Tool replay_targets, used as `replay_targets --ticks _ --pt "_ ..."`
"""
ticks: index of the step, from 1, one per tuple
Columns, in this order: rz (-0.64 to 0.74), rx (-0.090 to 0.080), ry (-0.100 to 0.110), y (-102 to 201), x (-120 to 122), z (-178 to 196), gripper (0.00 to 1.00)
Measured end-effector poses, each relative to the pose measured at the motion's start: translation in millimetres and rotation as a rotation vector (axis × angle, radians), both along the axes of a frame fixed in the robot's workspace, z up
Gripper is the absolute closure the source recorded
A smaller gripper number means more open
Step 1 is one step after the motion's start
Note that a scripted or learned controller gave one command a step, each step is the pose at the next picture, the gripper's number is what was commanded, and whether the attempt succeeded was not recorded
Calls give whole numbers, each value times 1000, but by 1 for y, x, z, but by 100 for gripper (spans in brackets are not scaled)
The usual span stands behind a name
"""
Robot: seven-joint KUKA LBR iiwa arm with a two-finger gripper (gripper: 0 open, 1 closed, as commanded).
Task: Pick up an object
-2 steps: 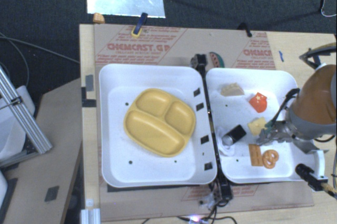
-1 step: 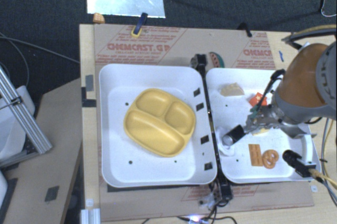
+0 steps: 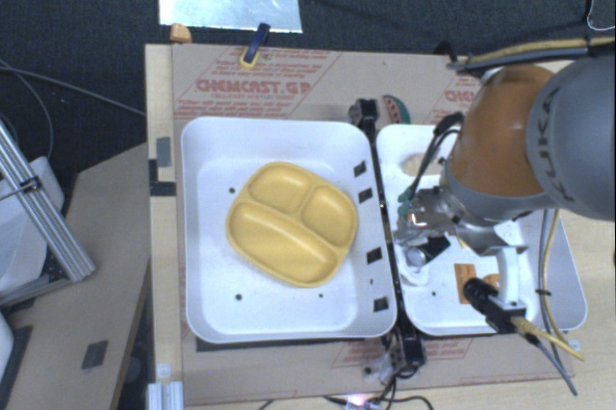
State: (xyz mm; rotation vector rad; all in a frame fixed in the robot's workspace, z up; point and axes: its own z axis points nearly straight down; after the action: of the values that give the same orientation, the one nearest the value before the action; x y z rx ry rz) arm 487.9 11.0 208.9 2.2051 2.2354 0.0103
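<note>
red printed lettering reading "chemcast gp" runs across the brown protective sheet [image 3: 289, 76] on the surface above the bins, with smaller lines beneath too small to read. part of the maker's lettering, "kuk", shows on the grey arm [image 3: 568, 148].

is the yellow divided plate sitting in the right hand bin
No, the yellow divided plate lies in the left bin, while the arm reaches over the right bin.
</note>
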Motion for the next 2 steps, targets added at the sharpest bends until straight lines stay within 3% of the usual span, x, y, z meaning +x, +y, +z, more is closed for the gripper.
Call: replay_targets --ticks 1,2 --pt "-7 -3 1 25 17 56 100" --pt "-4 -1 -2 71 7 110 100"
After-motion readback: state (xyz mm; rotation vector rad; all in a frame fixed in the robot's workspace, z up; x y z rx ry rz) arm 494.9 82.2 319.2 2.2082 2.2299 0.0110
